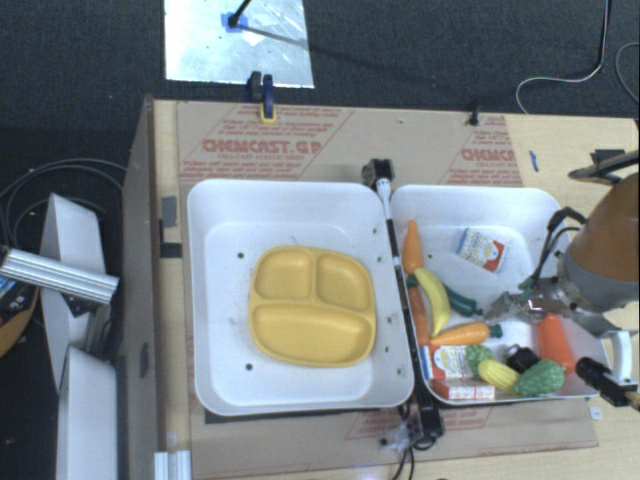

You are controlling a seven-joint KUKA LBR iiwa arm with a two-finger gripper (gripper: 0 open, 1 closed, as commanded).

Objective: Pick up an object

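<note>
bins (215, 268): smooth white plastic | yellow tray (310, 303): matt plastic | bench sheet (330, 143): printed cardboard | toy foods (432, 298): glossy plastic | floor plate (240, 28): shiny metal

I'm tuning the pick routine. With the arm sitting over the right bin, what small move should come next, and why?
Probably lower the claw straight down onto the orange plastic carrot lying just left of it. The claw sits above the right white bin with nothing seen in it, and that carrot looks the nearest toy.
</note>
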